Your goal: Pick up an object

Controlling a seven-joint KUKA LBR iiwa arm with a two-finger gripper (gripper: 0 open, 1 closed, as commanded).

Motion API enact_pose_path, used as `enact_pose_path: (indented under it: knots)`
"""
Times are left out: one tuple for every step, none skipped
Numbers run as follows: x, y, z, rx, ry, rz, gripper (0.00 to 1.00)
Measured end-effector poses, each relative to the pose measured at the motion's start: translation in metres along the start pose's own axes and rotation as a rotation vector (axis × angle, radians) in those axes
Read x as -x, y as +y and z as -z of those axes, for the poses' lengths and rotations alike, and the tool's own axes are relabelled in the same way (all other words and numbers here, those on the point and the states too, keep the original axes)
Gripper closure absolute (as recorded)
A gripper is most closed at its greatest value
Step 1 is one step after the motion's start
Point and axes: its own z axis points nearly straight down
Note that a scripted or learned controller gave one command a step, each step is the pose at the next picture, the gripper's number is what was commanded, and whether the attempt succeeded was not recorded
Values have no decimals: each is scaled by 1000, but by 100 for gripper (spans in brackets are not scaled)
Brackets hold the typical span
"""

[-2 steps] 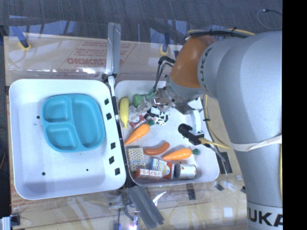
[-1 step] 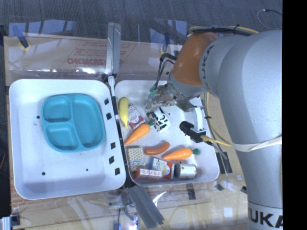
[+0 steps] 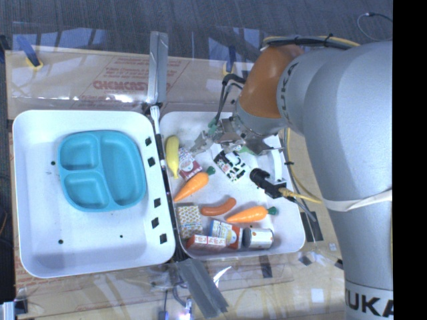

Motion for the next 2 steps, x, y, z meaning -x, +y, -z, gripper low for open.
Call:
enact_pose_path:
  knots:
    - [7, 11, -18, -3, -1, 44, 0]
    - [37, -36, -17, 6, -2, -49, 0]
